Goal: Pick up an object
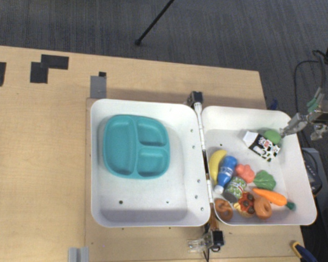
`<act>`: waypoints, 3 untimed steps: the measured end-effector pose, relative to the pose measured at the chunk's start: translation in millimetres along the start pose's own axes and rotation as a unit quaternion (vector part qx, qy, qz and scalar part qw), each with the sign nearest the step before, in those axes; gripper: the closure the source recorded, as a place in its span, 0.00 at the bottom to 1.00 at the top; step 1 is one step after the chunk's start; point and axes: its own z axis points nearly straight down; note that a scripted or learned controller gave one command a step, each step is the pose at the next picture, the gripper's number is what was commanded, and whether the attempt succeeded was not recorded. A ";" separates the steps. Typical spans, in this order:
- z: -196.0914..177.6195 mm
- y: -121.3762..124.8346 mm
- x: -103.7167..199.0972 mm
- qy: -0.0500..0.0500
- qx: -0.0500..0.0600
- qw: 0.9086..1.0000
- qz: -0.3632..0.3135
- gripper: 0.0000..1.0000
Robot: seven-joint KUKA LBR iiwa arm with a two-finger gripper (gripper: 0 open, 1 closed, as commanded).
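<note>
On the pale wooden worktop [37, 165]: two shallow white bins side by side, touching along their inner rims.

In the left white bin [149, 211]: a teal plastic plate with three compartments [136, 146], lying flat towards the far left.

In the right white bin [292, 177]: a huddle of toy food.
- Against the near left wall: a yellow plastic banana [217, 159], with a blue bottle with a white cap [226, 169] touching its right side.
- Just right of the bottle: a coral-pink lump [244, 172], then a green leafy vegetable [265, 179].
- Below the bottle: a small green can [235, 187].
- Along the near edge: a brown pastry [223, 207], a cluster of red berries [246, 201], a brown ring doughnut [262, 209].
- Across the doughnut's top: an orange carrot with a green tip [270, 197].
- Apart from the heap, towards the far right: a black-and-white patterned card box [262, 145], tilted, with a round green toy [272, 136] touching its far corner.

Above the right bin's far right corner: the grey metal tool [293, 126], reaching in from the right, slanted down, its tip just beside the round green toy. Cannot tell whether spread or pressed together. Nothing seen gripped.
</note>
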 end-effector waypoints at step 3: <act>189.7 -78.7 35.1 -0.003 -0.005 0.983 -0.186 0.00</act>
